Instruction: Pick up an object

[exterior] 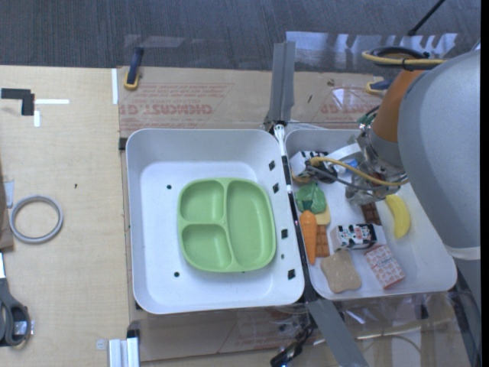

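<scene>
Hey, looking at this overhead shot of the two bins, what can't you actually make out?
Camera view:
- tool: open or shut unclear, arm and cables cover it.
- Right bin: back corner hidden under the arm.
- Dark item by the banana: partly covered, unidentifiable.
- Small carton: print too small to read.

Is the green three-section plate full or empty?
Empty: the green three-section plate shows bare green in all its sections, lying flat in the left white bin.

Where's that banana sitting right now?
The banana lies in the right bin, near its right side, just under the grey arm and right of the small milk carton.
</scene>
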`<state>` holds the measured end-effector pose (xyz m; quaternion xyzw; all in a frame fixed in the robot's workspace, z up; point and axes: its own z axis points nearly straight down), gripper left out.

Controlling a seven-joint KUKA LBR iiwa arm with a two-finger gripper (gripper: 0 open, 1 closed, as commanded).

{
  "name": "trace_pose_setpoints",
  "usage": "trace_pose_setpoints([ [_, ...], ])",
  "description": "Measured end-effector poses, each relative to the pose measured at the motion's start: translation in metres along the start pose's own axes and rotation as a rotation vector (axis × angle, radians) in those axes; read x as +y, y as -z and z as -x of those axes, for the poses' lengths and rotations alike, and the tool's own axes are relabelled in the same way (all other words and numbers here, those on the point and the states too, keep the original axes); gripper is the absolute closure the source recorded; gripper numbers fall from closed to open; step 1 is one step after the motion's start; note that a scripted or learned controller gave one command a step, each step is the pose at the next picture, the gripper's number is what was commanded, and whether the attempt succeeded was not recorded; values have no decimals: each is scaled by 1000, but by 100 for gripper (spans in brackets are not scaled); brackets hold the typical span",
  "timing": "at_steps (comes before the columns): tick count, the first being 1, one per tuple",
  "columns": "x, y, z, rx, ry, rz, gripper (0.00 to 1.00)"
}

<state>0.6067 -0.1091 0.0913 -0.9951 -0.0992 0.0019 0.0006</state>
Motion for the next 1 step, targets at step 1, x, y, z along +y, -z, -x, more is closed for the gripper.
trace_pose_setpoints([
  [1, -5, 59, -46, 2, 2, 1, 0],
])
